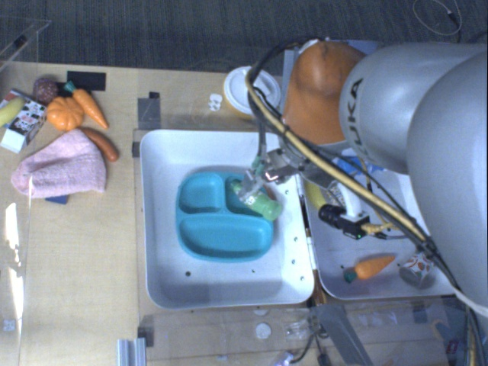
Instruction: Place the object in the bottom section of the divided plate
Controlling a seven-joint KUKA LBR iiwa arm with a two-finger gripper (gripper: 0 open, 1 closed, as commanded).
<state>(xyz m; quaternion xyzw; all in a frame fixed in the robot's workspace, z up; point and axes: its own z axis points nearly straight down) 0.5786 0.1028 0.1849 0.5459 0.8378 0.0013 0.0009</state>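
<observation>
**Currently: gripper over plate's upper-right section, green object at its tip**

We see the gripper (pixel 252 187) sitting over the blue divided plate (pixel 221 239) in the left bin (pixel 160 265). A light-green object (pixel 264 205) lies right at the gripper tip, at about 4 o'clock from it, touching or nearly so. Part of the green piece looks tucked under the fingers, but we cannot tell whether they are clamped on it or spread apart; the tip is blurred and pale.

Object position: on the plate's right edge, at the upper-right small section, roughly 2 o'clock from the plate centre. The large bottom section lies at 7 o'clock from the object and holds nothing we can make out.

Arm pose: the arm (pixel 427 105) comes in from 3 o'clock, big grey link filling the upper right, orange band (pixel 316 90) at about 1 o'clock from the gripper. Wrist points down and toward 8 o'clock into the left bin. Black and yellow cables (pixel 335 178) run along it from the band down past the bin divider.

Right bin (pixel 335 280): toy carrot (pixel 370 267) near its lower edge, small grey item (pixel 415 271) just beside it at 3 o'clock.

Off the bins, bench at 9–10 o'clock: pink cloth (pixel 61 166), toy pumpkin (pixel 65 113) and further carrots (pixel 95 107) near it.
</observation>
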